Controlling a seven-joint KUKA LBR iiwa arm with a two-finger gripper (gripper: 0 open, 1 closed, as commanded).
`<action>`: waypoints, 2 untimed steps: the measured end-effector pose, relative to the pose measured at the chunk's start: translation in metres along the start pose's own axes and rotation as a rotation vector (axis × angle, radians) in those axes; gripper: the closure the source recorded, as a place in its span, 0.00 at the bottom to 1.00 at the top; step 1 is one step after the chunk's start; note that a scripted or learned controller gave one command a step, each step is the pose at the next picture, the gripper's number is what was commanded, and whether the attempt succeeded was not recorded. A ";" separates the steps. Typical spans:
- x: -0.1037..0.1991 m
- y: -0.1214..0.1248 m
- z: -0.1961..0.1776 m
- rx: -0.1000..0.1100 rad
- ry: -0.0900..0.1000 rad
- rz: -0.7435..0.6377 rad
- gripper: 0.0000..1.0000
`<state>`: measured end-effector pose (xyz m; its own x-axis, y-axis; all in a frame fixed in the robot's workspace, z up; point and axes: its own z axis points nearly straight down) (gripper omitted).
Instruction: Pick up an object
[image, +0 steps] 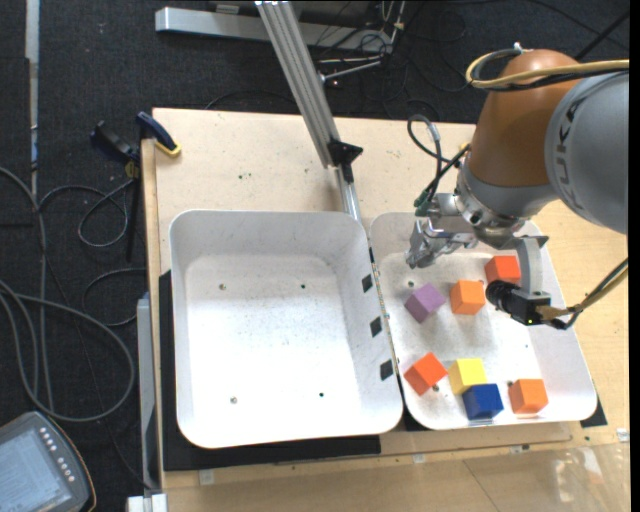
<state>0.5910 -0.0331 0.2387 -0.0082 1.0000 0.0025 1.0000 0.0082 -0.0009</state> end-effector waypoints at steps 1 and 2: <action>0.046 -0.015 0.010 0.002 -0.001 0.001 1.00; 0.094 -0.035 -0.002 0.000 0.000 0.000 1.00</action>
